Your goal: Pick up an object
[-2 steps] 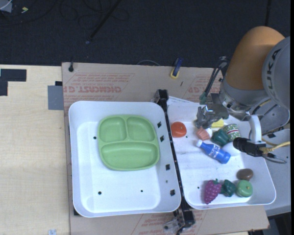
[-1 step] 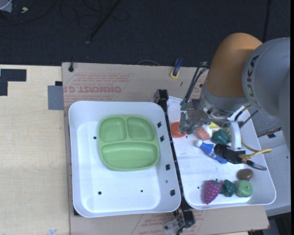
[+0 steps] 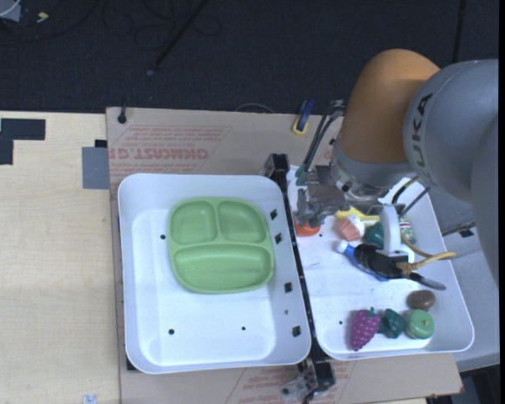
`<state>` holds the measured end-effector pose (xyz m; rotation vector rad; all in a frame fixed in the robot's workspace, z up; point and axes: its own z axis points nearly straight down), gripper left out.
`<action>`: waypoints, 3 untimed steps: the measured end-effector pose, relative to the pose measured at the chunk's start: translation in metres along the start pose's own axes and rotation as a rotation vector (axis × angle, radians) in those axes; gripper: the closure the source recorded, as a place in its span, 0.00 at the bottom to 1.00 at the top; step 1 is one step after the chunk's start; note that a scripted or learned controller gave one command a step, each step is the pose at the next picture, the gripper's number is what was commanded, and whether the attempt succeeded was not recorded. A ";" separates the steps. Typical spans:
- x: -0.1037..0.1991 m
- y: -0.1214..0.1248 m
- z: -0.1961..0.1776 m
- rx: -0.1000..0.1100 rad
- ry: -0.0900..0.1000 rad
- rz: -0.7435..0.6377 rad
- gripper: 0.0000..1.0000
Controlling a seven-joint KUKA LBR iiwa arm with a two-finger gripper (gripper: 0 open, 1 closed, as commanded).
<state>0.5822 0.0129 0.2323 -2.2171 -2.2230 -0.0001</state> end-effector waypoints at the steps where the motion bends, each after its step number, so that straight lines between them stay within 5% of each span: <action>1: 0.013 -0.005 0.005 0.003 -0.001 0.001 1.00; 3: 0.005 0.012 0.002 0.001 -0.001 0.003 1.00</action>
